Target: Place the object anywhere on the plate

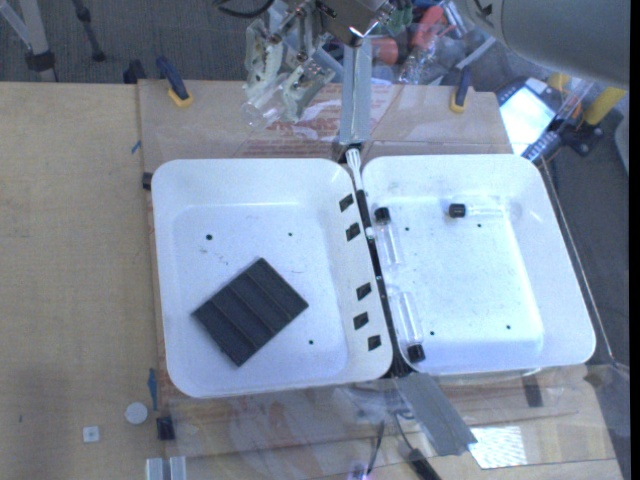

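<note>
Dark ribbed plate [249,310] lies diagonal in left bin [190,183]; small black object [457,210] sits in right bin [560,268]; hand [300,63] hovers behind, grip state unclear.

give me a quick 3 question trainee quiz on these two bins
1. True or false: the dark ribbed plate lies in the left bin.
2. Which bin holds the small black object? A) left bin B) right bin
3. Fill in: the small black object sits near the right bin's ____ edge (far or near, from the camera).

Key: 1 true; 2 B; 3 far
</note>
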Controlling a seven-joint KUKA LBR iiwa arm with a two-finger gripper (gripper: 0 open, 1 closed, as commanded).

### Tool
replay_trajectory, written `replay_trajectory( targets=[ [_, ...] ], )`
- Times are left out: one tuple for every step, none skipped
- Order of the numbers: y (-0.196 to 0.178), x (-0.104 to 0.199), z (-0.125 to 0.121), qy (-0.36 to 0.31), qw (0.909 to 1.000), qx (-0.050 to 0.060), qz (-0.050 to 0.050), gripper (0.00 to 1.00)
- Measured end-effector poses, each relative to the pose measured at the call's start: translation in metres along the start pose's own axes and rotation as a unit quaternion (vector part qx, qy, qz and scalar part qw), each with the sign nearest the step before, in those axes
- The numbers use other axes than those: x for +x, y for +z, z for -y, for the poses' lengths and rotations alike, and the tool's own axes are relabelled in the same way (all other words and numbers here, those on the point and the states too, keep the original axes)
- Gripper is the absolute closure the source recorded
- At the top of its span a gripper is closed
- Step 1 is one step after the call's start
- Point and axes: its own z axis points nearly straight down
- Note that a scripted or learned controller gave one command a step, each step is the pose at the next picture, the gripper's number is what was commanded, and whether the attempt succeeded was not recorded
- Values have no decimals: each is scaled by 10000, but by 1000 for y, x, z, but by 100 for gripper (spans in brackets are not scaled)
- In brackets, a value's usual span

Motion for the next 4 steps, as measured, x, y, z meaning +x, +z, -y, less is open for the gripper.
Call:
replay_trajectory(
  targets=[
    [0,14,9,-2356,9718,-19,-14,100],
    [0,7,7,-3957,9184,-9,5,100],
    [1,-1,-1,-5301,8479,-12,6,100],
    [1,-1,-1,-6786,7345,-17,12,100]
  ],
)
